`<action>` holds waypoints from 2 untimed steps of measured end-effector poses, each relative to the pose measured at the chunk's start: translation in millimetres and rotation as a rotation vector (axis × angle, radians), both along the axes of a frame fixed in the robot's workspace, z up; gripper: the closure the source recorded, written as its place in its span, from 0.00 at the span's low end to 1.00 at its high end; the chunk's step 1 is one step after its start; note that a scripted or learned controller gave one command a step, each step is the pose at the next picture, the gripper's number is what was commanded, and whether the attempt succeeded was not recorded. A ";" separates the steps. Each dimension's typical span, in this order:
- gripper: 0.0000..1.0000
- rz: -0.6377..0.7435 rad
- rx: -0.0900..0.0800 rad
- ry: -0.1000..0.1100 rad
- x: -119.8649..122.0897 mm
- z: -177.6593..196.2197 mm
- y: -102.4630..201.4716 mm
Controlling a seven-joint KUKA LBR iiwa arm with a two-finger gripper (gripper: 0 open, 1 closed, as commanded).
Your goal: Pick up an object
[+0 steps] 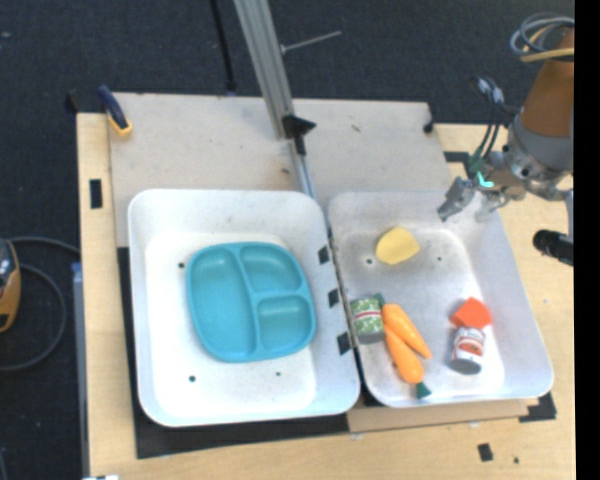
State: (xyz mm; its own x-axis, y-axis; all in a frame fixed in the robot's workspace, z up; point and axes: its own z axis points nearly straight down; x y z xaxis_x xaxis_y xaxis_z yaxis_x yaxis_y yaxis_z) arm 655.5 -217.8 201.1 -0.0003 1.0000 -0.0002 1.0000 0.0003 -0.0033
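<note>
The right bin holds a yellow lump near its back, a small green box by the left wall, two orange carrots next to the box, and a small bottle with an orange cap toward the right. My gripper hangs over the bin's back right corner, apart from every object, its two fingers spread open and nothing between them. The arm's orange band rises above it at the right.
The left bin carries a turquoise divided plate. A grey metal post slants up from between the bins at the back. A blue and yellow clamp sits at the bench's back left corner.
</note>
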 end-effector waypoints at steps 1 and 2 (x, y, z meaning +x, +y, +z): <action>0.00 0.001 -0.001 -0.005 1.3 2.5 0.0; 0.00 0.000 -0.001 0.000 -7.6 -49.8 5.0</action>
State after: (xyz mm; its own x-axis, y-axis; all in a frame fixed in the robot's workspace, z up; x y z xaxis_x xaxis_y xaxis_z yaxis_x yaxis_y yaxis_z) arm 647.8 -212.8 151.3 -0.0002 1.0000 -0.0016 1.0000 0.0002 -0.0031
